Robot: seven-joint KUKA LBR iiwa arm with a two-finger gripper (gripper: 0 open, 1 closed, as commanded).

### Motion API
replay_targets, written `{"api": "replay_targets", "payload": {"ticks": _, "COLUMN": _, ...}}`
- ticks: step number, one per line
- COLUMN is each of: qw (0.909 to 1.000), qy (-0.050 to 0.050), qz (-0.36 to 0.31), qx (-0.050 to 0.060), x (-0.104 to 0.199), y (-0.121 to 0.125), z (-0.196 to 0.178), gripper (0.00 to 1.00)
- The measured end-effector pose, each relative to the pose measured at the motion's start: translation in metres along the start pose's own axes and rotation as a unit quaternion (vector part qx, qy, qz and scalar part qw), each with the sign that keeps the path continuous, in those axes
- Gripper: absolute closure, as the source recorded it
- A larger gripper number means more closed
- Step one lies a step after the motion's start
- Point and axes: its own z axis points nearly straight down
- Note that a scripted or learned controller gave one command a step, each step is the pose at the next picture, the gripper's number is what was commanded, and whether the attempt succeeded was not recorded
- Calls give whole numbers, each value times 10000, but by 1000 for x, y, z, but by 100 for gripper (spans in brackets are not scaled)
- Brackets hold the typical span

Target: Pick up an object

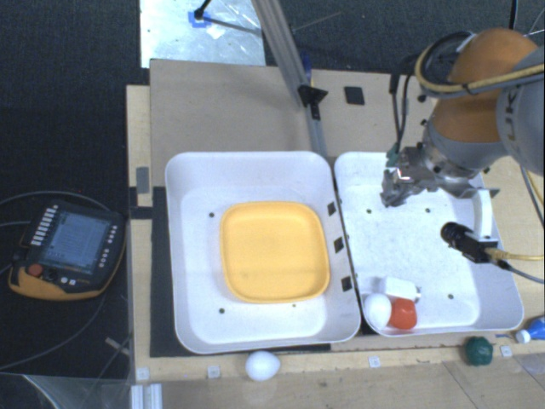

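In right bin (498,309) corner: round red-orange object (403,314), beside white egg (376,308).

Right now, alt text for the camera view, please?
The grey arm's pincer hovers over the right bin, far from its white egg, red object and small white piece in the near corner. The left bin holds a yellow plate.

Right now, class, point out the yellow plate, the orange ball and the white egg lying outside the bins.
yellow plate (274,250), camera view, centre of its flat face.
orange ball (403,314), camera view, middle of its top.
white egg (262,365), camera view, middle of its shell.
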Motion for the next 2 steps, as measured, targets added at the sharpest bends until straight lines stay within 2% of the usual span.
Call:
{"api": "replay_targets", "payload": {"ticks": 1, "qw": 10000, "qy": 0, "qz": -2, "qx": 1, "x": 51, "y": 1, "z": -8, "gripper": 100}}
{"api": "replay_targets", "payload": {"ticks": 2, "qw": 10000, "qy": -1, "qz": 0, "qx": 4, "x": 94, "y": 13, "z": -5, "gripper": 100}}
